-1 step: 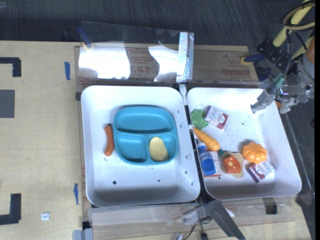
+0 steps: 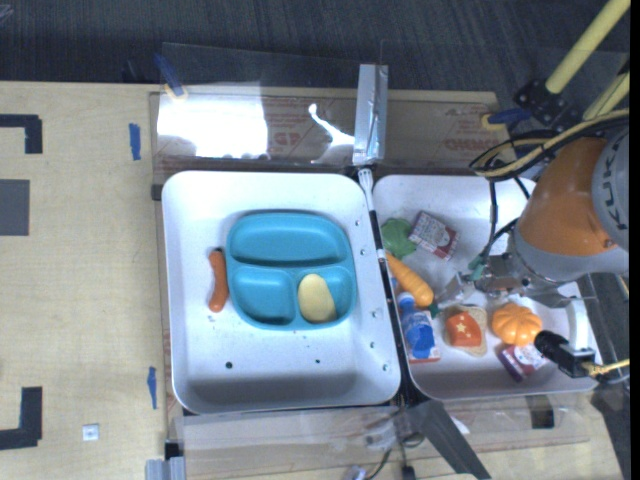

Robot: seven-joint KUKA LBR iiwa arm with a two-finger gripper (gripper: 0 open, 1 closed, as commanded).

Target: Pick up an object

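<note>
The claw [image 2: 478, 278] hangs low in the right bin [image 2: 470, 193], under the arm's orange band; how far it is open, or whether it grips anything, cannot be told. Crowding it are a red tomato-like piece [image 2: 464, 328] just below, a small orange pumpkin [image 2: 516, 322] to its right, a carrot [image 2: 411, 281] and a blue bottle [image 2: 419, 334] to its left. Farther left, the other bin [image 2: 190, 368] carries a blue divided tray [image 2: 270, 268] with a yellow lemon [image 2: 317, 297], a sausage [image 2: 217, 280] beside it.

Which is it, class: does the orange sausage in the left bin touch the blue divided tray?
Apart. The camera view shows a thin strip of white bin floor between the orange sausage and the blue divided tray's left edge.
</note>
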